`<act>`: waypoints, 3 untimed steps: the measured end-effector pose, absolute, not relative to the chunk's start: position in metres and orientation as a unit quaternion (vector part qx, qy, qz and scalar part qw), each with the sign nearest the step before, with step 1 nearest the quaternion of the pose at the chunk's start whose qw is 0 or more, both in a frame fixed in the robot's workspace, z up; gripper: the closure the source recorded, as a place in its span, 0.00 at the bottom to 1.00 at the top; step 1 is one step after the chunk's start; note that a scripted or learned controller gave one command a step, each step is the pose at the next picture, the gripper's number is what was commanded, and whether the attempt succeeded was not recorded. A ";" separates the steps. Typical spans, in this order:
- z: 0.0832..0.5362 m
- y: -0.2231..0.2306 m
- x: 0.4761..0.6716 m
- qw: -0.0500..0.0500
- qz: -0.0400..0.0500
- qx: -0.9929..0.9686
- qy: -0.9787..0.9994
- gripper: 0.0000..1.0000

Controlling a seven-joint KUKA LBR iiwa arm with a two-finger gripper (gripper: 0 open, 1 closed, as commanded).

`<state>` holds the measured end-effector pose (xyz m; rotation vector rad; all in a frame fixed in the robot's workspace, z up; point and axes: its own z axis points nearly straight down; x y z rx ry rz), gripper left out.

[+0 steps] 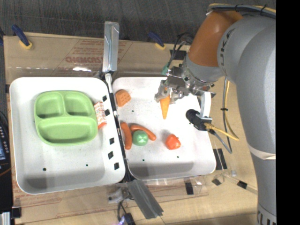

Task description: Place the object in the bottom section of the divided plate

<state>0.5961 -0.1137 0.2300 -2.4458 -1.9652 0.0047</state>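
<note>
Nearest you, the grey arm's gripper hangs over the right white bin, its fingers clamped on the orange cone-shaped carrot, tip down. You see the light green divided plate well apart, in the left white bin.

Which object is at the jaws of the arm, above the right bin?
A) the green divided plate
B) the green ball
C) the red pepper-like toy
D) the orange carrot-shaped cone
D: the orange cone hangs point down from the gripper above the right bin, while the other toys lie on the bin floor and the green divided plate sits in the left bin.
</note>
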 end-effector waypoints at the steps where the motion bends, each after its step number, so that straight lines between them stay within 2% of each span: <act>1: 0.151 -0.186 0.587 0.003 0.002 -0.741 -0.672 1.00; 2: 0.255 -0.088 0.643 0.000 0.000 -0.686 -0.728 1.00; 3: 0.190 -0.034 0.656 0.002 0.002 -0.647 -0.763 1.00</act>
